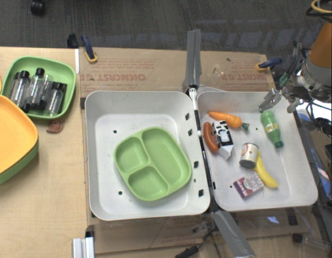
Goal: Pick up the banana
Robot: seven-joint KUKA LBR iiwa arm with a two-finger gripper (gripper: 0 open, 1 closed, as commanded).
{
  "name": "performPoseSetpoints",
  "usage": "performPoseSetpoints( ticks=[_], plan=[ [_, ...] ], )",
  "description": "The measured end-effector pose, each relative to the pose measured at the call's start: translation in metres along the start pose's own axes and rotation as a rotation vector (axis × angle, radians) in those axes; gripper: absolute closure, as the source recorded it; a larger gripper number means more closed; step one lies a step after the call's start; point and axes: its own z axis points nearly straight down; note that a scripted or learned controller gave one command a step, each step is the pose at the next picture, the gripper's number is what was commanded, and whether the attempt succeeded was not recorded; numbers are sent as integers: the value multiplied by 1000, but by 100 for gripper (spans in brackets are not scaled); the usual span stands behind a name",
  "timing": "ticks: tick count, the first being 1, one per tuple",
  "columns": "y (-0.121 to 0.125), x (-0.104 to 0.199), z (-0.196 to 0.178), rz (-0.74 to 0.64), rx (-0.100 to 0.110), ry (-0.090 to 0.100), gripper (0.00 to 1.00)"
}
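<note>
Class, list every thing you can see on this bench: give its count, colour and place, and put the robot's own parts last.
Shallow white bins: two, side by side.
Green three-compartment plastic plate: one, left bin.
Yellow banana: one, right bin, near front.
Orange carrot: one, right bin, back.
Green plastic bottle: one, right bin.
Small tin can: one, beside banana.
Purple packet: one, front.
Red sausage: one, left edge.
Green tray of vials: one, far left.
Orange plates: stack, left edge.
Pincer: one, grey, above bottle.

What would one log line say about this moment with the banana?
gripper: above right bin's far edge, near green bottle | banana: lying in right bin beside can, untouched | pick: not yet done
</note>
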Motion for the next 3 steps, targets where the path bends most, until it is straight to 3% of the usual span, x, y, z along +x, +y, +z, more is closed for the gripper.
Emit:
performPoseSetpoints(
  ticks=[1, 2, 3],
  plan=[
    [-42, -25, 96, -387, -2, 1, 0],
    [-121, -7, 106, -414, -2, 1, 0],
    [-121, -8, 97, -410, -3, 0, 100]
  ],
)
